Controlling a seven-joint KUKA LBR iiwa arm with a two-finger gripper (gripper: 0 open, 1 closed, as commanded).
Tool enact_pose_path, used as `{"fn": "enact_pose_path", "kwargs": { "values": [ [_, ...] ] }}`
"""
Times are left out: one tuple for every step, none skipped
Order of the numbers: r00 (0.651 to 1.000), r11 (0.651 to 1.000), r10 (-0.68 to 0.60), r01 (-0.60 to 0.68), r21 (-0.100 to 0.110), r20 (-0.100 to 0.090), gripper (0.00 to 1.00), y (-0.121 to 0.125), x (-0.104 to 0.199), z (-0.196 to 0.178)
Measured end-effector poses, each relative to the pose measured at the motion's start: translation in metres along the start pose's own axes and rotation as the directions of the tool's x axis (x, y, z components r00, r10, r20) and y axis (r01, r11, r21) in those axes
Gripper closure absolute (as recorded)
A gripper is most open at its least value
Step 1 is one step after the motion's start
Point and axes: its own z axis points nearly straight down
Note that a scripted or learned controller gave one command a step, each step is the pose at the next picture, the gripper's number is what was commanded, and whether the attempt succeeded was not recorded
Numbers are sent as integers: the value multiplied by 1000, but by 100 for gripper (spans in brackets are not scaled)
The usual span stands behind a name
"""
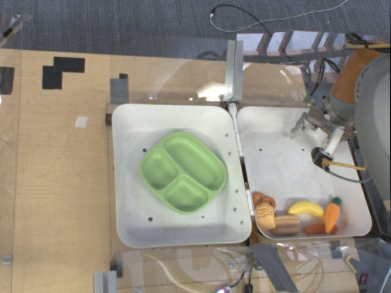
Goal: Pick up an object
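one gripper [305,127], fingers spread and holding nothing, hovers above the right bin [275,163].

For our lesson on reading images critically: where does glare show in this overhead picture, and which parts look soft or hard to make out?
In the camera view, a bright glare patch sits at the back rim of the left bin, beside the metal post; the green plate is evenly lit and sharp; the toy food is small and slightly soft; the gripper is blurry, its details unclear.

Green plate [183,171] in left bin [125,224]; toys fill right bin's [275,163] near edge.
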Motion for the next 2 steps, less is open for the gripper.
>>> {"fn": "enact_pose_path", "kwargs": {
  "values": [
    [1000,1000,-13,13,-5,-1,100,1,3,-13],
    [999,999,36,-36,-2,-1,100,-3,-9,-132]
  ]
}}
